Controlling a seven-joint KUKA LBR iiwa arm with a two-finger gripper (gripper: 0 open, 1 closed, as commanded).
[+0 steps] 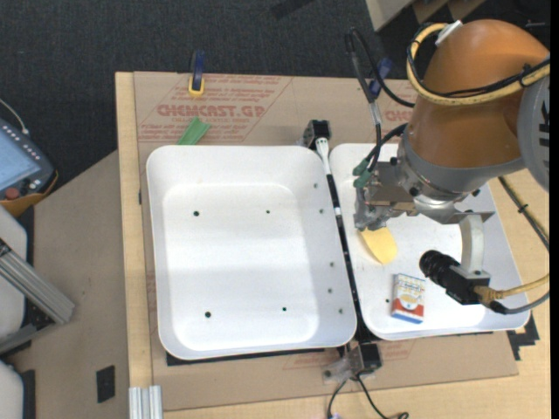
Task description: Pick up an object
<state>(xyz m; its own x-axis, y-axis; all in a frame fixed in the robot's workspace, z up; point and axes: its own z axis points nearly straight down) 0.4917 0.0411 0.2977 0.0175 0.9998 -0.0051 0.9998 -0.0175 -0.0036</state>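
End effector over yellow piece, right bin.

Dark, speckled carpet covers the floor around the surface, a brown cardboard-coloured board printed with reddish lettering. A blue and yellow clamp grips its far edge (a strip of green tape lies just beside it). An aluminium rail slants at the left.
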